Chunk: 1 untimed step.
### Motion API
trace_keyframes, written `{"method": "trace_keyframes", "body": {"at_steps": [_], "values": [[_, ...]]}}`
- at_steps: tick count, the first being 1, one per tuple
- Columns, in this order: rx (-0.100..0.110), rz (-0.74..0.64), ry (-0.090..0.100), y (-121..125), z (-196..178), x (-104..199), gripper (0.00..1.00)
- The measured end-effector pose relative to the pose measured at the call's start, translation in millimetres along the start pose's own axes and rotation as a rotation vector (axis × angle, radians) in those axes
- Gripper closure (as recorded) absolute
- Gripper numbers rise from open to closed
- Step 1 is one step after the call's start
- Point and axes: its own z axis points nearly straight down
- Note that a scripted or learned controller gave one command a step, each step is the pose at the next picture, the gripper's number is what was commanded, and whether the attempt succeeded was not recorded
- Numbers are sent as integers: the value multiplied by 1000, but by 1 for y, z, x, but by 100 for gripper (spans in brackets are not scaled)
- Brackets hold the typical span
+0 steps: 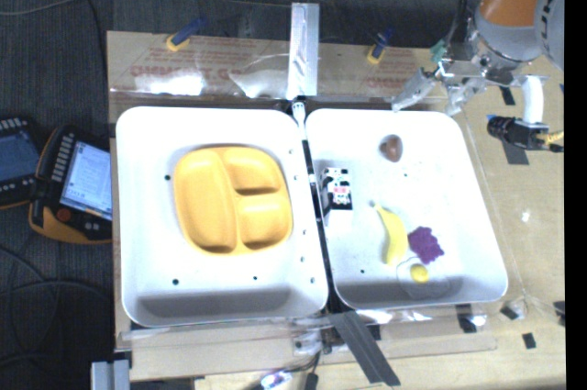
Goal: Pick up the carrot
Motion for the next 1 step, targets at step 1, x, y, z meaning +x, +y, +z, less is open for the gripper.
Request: {"method": "trace_keyframes", "body": {"at_steps": [1], "values": [[-1,-115,-1,-43,163,-3,0]]}}
